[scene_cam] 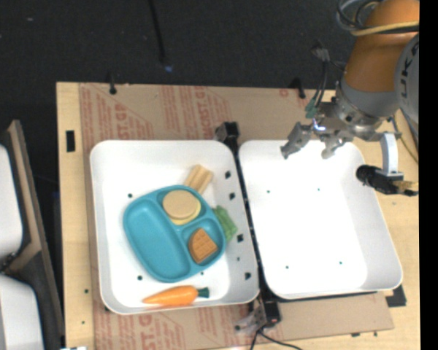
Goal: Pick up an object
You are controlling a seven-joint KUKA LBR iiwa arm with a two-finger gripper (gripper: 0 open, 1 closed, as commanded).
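While pincer (310, 144) hangs spread, gripping nothing, over right bin (365, 268) | carrot (174, 295) well apart, left bin (106, 195)

A wooden bench (73, 217) bears brown cardboard (168, 115) and two white bins (102, 195) (372, 224) side by side.

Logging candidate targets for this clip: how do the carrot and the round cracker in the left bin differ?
The carrot is long, tapered and bright orange with a green stub; the round cracker is a flat tan disc. The carrot lies on the left bin's white floor near the front wall, while the cracker sits inside the blue tray. Both are toy foods, away from the end effector.
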